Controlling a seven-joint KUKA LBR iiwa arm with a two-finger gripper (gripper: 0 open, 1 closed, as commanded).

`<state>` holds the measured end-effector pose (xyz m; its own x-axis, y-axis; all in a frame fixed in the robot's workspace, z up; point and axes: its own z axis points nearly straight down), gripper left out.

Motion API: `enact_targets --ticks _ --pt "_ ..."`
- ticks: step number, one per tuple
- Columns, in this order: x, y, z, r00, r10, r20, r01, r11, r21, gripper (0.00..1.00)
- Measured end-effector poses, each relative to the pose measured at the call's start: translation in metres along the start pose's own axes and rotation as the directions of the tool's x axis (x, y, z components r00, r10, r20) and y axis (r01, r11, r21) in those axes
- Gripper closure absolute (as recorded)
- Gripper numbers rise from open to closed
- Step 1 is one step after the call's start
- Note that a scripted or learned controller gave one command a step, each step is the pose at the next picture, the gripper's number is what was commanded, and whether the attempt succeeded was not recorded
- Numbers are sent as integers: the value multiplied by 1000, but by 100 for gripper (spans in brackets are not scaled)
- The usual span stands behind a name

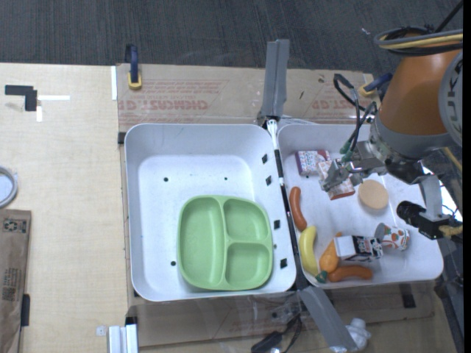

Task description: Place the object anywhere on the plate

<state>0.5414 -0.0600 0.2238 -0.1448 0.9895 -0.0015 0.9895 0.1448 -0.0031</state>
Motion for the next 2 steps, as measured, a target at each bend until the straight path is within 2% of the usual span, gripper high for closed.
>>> enact_targets --ticks 1,2 --pt "55 18 31 996 -92 -1 92 996 2 100" --pt "141 -19 15 990 -141 -1 141 990 0 100"
